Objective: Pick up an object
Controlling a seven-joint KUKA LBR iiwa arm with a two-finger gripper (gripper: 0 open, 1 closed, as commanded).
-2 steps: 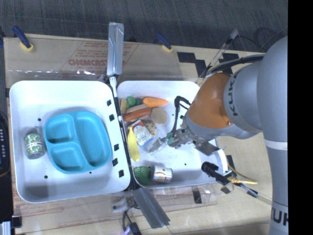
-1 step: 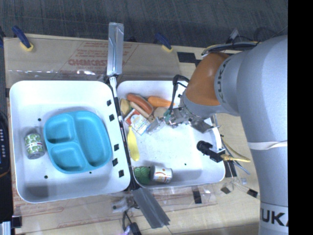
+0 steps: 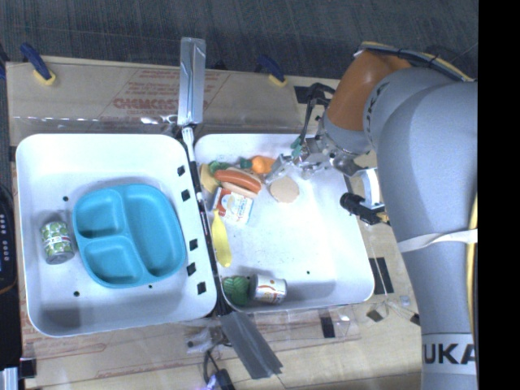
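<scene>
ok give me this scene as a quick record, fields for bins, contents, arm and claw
left bin: blue divided tray; small green-labelled can beside it
right bin: hot dog, orange piece, tan round piece, yellow banana, small carton, can lying on its side at the near wall
arm: reaching in from the right
claw: low over the right bin's far end, beside the tan round piece
held: nothing seen between the fingers

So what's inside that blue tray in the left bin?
The blue divided tray shows three compartments, all bare blue plastic. A small can lies beside it, outside it. What is under the tray is covered.
</scene>
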